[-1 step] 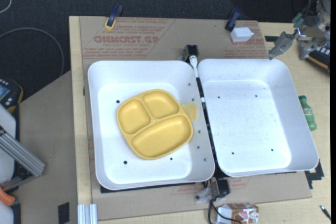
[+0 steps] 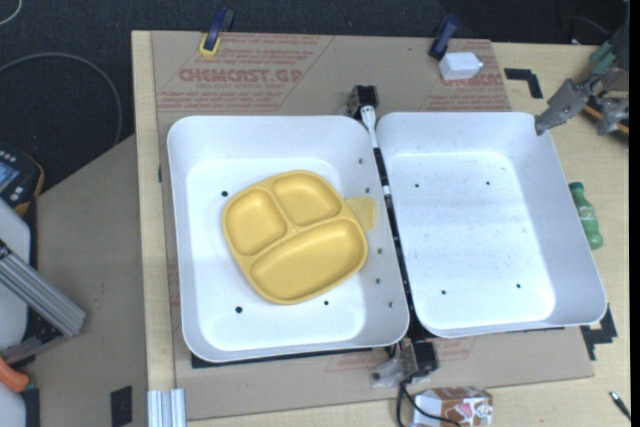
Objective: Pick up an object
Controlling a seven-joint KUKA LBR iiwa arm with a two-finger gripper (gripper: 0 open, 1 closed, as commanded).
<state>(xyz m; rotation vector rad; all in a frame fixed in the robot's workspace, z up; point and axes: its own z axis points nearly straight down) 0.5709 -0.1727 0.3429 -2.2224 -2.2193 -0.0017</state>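
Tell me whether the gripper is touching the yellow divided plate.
Apart. The camera view shows the gripper at the right bin's far right corner, while the yellow divided plate lies in the left bin, the whole right bin between them.

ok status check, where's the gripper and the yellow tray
Gripper at right bin's far right corner, holding nothing. Yellow divided tray flat in left bin, untouched. Nothing on it.

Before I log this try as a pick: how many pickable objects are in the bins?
1. A yellow divided plate lies in the left bin, right of its middle, with its tab toward the centre divider. The right bin holds nothing I can make out.
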